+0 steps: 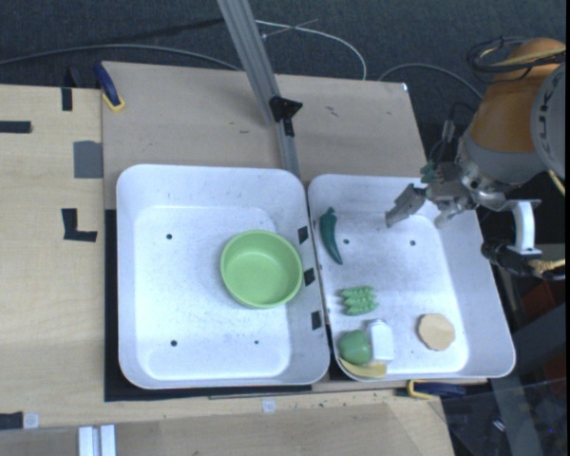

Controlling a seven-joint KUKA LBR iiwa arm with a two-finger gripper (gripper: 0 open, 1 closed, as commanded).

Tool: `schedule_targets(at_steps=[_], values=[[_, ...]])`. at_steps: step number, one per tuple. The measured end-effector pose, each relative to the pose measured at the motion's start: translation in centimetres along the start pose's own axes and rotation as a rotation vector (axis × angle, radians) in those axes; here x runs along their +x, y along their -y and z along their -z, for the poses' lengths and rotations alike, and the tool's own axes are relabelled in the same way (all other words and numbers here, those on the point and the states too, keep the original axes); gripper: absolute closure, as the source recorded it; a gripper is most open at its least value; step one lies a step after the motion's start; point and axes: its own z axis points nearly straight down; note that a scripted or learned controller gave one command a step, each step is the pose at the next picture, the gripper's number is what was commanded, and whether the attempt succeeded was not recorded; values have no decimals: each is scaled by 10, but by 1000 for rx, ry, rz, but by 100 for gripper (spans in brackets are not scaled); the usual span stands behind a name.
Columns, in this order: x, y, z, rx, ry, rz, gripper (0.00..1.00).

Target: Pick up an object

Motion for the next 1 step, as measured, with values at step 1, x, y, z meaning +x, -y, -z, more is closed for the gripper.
schedule_targets(at_steps=[1], values=[[-1, -1, -44, -1, 1, 0, 0]])
